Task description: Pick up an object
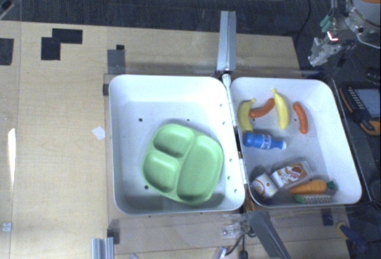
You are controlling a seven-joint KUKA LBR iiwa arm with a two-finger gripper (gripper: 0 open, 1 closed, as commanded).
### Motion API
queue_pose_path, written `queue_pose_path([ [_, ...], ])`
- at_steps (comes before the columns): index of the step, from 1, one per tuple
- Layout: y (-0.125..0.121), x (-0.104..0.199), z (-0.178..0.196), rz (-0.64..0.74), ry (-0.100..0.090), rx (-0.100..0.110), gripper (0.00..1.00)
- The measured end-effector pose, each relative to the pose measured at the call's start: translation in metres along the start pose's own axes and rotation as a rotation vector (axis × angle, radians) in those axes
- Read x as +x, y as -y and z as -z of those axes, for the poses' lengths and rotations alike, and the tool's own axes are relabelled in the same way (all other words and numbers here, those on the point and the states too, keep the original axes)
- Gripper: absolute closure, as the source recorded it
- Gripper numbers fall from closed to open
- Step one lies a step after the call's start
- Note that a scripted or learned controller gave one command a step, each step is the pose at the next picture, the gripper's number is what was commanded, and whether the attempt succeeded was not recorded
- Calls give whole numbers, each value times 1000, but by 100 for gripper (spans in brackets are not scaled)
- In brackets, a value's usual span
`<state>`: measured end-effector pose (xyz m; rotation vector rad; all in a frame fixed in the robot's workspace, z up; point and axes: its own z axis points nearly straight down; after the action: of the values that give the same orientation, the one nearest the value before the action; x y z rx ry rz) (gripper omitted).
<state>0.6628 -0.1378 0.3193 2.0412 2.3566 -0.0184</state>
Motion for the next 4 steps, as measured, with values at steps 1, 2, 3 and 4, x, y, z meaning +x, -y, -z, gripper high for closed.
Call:
queue_pose_path([
  [1, -3, 0, 8, 6, 3, -1, 100],
  [2, -5, 0, 17, 11, 5, -3, 100],
  [3, -8, 0, 25, 17, 8, -4, 100],
  [4, -10, 0, 33, 22, 10, -5, 100],
])
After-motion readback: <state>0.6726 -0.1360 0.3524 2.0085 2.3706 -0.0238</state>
